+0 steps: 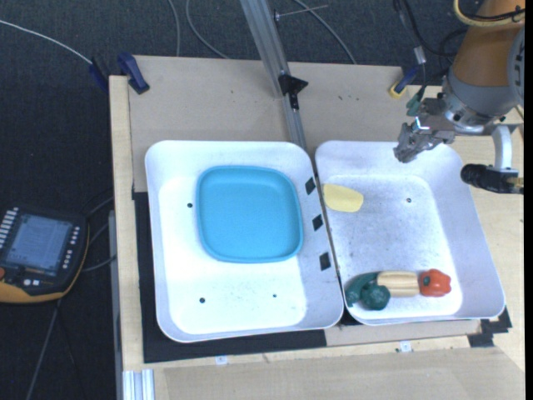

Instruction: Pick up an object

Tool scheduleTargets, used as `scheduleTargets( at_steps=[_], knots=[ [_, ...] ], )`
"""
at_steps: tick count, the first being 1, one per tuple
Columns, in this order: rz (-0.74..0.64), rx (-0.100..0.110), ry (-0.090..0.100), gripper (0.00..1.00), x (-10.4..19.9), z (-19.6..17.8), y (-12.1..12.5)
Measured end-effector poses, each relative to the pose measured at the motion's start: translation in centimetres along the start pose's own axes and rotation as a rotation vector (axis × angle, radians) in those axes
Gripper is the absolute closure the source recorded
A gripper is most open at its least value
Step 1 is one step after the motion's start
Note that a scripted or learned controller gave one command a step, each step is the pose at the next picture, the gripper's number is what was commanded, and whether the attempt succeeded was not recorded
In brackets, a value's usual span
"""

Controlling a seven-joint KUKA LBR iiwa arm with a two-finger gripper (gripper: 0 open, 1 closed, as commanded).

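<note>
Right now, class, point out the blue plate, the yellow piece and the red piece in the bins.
blue plate [250, 213], camera view, on its flat middle.
yellow piece [343, 197], camera view, on its top surface.
red piece [434, 282], camera view, on its rounded body.

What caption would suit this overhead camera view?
Gripper over right bin's far rim; yellow piece, toy foods inside; blue tray left.

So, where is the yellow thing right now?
In the camera view, the yellow thing lies in the right bin, near its upper left corner, close to the wall shared with the left bin and far from the claw.
</note>
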State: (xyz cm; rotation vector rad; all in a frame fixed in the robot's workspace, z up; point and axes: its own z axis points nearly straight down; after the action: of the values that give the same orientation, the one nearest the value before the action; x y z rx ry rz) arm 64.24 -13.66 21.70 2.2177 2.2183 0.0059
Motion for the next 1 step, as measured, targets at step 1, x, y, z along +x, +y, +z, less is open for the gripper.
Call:
scheduleTargets(
  at_steps=[1],
  knots=[
    [0.0, 0.001, 0.0, 1.0, -0.25, -4.32, 0.08]
  ],
)
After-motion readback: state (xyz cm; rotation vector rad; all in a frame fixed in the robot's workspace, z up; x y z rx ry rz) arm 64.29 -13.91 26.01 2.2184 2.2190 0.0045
